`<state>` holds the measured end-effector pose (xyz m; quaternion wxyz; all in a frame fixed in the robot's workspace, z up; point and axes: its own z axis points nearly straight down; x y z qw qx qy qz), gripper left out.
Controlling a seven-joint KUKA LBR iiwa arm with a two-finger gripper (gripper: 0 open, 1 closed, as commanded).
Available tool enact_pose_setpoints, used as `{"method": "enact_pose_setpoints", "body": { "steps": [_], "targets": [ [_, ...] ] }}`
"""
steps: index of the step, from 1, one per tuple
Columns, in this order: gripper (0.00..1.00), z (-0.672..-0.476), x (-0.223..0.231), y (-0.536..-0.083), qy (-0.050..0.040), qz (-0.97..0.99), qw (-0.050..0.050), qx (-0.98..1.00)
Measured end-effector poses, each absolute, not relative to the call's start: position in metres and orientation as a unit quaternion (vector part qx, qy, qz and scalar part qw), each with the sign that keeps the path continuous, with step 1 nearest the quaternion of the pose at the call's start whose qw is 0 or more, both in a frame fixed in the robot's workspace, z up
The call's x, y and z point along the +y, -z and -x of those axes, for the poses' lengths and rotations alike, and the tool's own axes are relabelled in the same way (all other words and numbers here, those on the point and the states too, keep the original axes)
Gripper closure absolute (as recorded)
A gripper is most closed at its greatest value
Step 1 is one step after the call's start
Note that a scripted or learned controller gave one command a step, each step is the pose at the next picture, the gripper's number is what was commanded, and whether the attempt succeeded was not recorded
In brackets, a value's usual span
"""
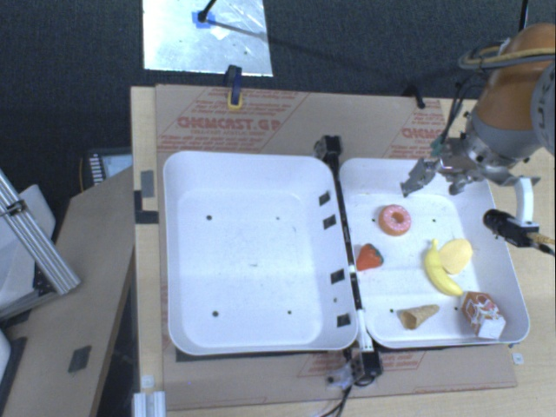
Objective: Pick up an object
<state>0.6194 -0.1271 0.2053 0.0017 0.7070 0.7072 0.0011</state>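
The gripper (417,179) hangs at the right bin's (508,272) twelve o'clock edge. Its jaws look a little open with nothing between them, though that part is blurry. The pink donut (395,220) sits just below, around six o'clock, ready to grab. Brown cardboard (261,115) lies under both bins.

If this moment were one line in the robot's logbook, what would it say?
gripper: above right bin's far edge, holding nothing | donut, strawberry, banana: in right bin | pick: not done
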Motion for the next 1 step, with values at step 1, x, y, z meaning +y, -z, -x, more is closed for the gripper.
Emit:
{"method": "enact_pose_setpoints", "body": {
  "steps": [1],
  "targets": [
    [0.00, -0.6029, -0.1403, -0.2134, -0.0003, -0.707, 0.001, 0.707]
  ]
}}
